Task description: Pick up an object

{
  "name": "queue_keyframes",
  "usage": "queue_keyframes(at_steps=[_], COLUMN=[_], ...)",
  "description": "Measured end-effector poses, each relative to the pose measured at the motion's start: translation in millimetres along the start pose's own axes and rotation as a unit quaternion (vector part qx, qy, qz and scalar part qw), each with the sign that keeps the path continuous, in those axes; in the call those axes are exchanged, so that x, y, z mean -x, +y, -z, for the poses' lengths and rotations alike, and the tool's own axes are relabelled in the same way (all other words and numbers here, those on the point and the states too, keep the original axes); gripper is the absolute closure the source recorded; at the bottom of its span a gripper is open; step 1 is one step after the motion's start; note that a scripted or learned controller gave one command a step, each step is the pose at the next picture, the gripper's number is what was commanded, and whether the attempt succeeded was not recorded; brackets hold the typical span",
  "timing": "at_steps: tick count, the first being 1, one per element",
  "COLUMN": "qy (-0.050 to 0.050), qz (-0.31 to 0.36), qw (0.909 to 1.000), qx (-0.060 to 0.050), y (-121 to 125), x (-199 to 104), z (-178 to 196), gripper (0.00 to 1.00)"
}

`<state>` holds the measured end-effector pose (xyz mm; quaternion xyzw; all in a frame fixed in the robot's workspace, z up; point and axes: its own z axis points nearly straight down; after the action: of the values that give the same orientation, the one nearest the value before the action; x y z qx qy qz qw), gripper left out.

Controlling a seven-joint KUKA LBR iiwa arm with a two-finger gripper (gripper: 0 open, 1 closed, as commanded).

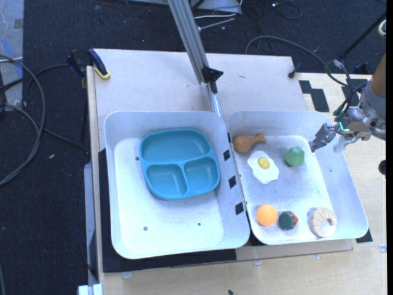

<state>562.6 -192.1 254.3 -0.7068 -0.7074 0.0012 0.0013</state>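
The right bin (pixel 334 165) holds several toy foods: a brown drumstick (pixel 248 142), a fried egg (pixel 263 167), a green ball (pixel 295 156), an orange (pixel 266 215), a dark red-and-green piece (pixel 287 220) and a tan shrimp-like piece (pixel 322 221). My gripper (pixel 331 137) hangs over the bin's upper right rim, to the right of the green ball. Its fingers look spread, and nothing lies between them.
A blue three-compartment plate (pixel 180 163) lies in the left bin (pixel 126 220). A slanted metal pole (pixel 190 32) rises from the bench behind the bins. Cables run over the dark floor at left and top.
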Motion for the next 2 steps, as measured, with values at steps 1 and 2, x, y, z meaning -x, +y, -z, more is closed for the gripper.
queue_keyframes(at_steps=[1, 2], qy=[0.0, 0.0], qz=[0.0, 0.0], qw=[1.0, 1.0], qx=[0.002, 0.0], y=[1, 4], x=[0, -6], z=[2, -43], gripper=[0.0, 0.0])
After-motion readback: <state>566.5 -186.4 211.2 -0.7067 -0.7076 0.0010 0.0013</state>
